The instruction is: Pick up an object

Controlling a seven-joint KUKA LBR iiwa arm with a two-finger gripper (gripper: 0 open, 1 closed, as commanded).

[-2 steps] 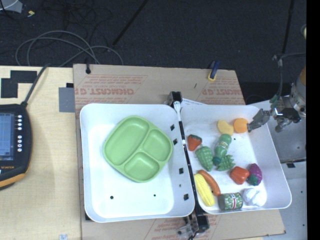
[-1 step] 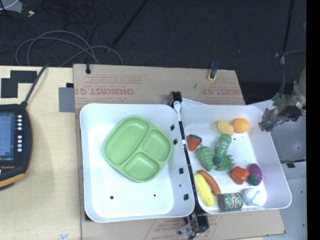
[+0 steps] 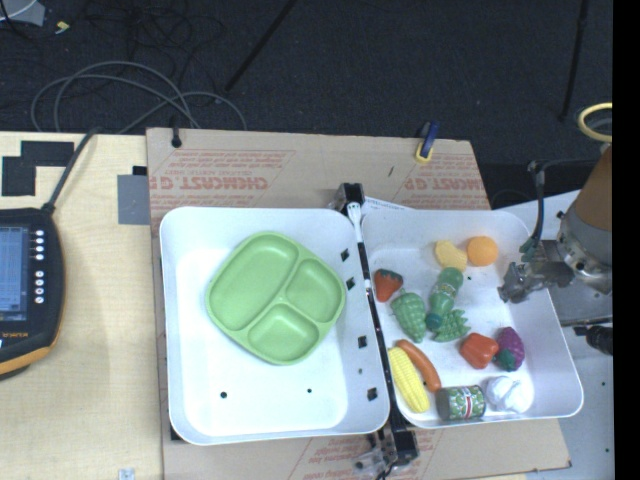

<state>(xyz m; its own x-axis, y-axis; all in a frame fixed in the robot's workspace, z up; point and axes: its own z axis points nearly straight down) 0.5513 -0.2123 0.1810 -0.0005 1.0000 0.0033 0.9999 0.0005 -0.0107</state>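
Counter w/ two white bins: left bin [image 3: 190, 388] holds green plate [image 3: 276, 296]; right bin [image 3: 560, 368] holds toy foods [image 3: 432, 313]. Tool [image 3: 520, 280] at right bin's right rim, above foods; finger state can't be told.

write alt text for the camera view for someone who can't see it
The end effector hangs over the right bin, beside toy foods: corn, carrot, orange, can. The left bin holds a green plate.
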